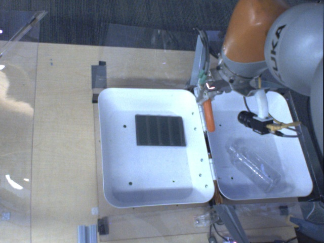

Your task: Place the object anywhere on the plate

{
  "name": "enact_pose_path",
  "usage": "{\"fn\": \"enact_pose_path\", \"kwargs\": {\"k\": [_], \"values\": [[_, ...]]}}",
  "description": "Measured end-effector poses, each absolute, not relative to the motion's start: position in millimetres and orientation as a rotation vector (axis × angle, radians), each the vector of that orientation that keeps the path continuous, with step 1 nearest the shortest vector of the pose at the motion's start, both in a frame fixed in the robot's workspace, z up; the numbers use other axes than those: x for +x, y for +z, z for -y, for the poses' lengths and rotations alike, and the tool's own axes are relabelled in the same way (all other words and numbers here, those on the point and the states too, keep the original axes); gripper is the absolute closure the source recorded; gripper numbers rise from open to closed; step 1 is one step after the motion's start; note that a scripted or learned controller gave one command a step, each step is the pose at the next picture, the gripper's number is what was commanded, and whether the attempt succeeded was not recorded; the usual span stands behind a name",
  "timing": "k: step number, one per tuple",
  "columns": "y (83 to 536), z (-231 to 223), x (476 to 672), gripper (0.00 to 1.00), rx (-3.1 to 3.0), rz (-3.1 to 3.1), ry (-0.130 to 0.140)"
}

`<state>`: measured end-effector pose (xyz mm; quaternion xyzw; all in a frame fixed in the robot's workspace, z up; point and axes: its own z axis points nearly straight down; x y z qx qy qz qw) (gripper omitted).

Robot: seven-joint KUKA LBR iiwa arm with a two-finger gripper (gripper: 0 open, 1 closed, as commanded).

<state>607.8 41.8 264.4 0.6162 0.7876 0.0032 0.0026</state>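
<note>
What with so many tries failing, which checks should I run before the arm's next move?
1. Plate lies flat in the middle of the left bin: ok.
2. Orange stick gripped: cannot tell; it shows just under the gripper.
3. Stick over the plate: not ok; it is at the rims where the two bins meet, right of the plate.
4. Bottle out of the way: ok; it lies in the right bin, apart from the stick.
5. Way from stick to plate: probably ok; nothing lies on the bin floor between them.
</note>
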Motion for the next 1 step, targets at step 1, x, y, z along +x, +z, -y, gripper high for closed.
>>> {"fn": "enact_pose_path", "kwargs": {"k": [1], "values": [[350.3, -94.5, 570.4, 1.0, 1.679, -2.646, 0.012]]}}
